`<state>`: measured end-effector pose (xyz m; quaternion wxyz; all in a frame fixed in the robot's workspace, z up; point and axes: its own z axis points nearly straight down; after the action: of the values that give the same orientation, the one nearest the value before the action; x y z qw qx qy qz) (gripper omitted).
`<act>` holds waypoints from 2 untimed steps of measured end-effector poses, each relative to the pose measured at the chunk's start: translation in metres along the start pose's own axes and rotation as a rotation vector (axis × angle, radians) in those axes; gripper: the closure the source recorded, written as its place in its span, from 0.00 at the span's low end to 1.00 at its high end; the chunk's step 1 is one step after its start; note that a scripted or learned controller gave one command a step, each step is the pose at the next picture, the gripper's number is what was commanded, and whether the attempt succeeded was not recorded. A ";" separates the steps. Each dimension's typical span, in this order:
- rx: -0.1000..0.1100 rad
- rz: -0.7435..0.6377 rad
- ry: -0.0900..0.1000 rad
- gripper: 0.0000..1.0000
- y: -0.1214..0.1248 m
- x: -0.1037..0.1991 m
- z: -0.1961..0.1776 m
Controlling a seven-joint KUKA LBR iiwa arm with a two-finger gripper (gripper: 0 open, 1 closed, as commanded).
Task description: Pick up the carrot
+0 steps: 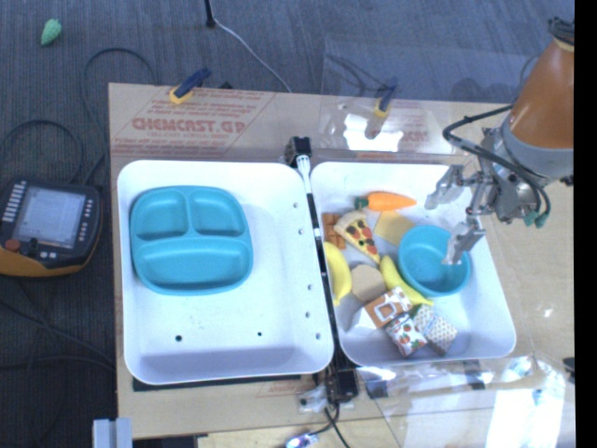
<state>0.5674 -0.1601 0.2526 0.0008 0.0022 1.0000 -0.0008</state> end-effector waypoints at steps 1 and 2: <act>-0.005 0.021 0.011 0.00 0.054 -0.057 0.118; -0.002 0.205 -0.014 0.00 0.036 -0.050 0.161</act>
<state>0.6178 -0.1251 0.0912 0.0081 0.1047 0.9945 0.0004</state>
